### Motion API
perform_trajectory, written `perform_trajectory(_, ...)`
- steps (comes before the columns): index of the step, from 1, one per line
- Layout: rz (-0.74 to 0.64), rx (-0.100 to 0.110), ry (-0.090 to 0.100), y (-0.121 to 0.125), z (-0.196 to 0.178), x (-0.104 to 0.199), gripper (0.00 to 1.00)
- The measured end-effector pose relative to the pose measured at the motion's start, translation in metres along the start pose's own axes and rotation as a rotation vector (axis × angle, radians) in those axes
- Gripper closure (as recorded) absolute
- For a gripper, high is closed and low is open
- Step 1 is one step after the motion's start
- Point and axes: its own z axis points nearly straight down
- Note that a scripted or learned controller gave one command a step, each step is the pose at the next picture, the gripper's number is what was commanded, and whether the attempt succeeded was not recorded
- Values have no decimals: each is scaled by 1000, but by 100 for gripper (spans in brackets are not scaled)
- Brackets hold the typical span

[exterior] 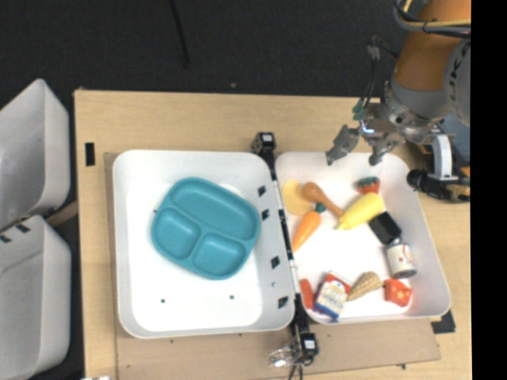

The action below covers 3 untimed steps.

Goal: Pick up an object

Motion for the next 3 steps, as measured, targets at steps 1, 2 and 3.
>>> perform_trajectory(1, -1, -11, -1, 2, -7, 0, 0)
perform_trajectory(2, -1, -5, -2, -4, 55, 1, 0)
perform_trajectory(3, 0, -8, -3, -8, 98, -1, 0)
